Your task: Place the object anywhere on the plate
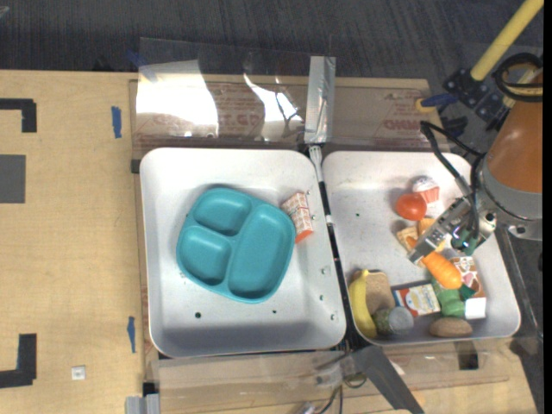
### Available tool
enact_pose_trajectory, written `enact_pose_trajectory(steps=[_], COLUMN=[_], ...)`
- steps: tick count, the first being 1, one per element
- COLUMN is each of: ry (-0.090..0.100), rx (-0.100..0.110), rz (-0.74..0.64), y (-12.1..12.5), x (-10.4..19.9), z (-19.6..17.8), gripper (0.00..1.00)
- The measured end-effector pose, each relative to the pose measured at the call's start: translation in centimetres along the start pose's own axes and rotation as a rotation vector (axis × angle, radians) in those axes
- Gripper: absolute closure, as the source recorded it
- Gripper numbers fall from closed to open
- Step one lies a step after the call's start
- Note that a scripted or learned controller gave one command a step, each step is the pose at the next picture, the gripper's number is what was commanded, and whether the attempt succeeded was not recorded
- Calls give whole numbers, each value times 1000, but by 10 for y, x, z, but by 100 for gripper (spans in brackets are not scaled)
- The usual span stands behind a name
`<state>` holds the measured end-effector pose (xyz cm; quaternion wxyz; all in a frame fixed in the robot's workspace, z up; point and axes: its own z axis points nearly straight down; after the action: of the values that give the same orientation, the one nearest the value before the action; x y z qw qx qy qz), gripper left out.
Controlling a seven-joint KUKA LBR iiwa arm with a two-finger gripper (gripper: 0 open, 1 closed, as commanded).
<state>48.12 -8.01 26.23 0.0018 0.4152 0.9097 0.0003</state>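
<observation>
Over the crowded right white bin (345,231), the hand (442,235), grip state untellable, may snag neighbours instead of the orange plastic carrot (443,271).

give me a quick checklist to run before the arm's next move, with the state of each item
1. Plate lies flat in the left bin, compartments bare: ok.
2. Gripper is down over the pile in the right bin: ok.
3. An object is seen between the fingers: cannot tell; the gripper sits beside the orange carrot-like piece among clutter.
4. Small packet lies on the bin floor off the plate's right rim: ok, but it is near the drop path.
5. Target stands apart from its neighbours: not ok; the tomato, banana and boxes crowd together.
</observation>
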Motion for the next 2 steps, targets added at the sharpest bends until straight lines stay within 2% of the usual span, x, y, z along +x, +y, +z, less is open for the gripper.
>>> enact_pose_trajectory(steps=[1, 2], ry=[7, -2], rx=[2, -5], rz=[-285, -612], y=[108, 181], x=[25, 81], z=[80, 55], gripper=[100, 100])
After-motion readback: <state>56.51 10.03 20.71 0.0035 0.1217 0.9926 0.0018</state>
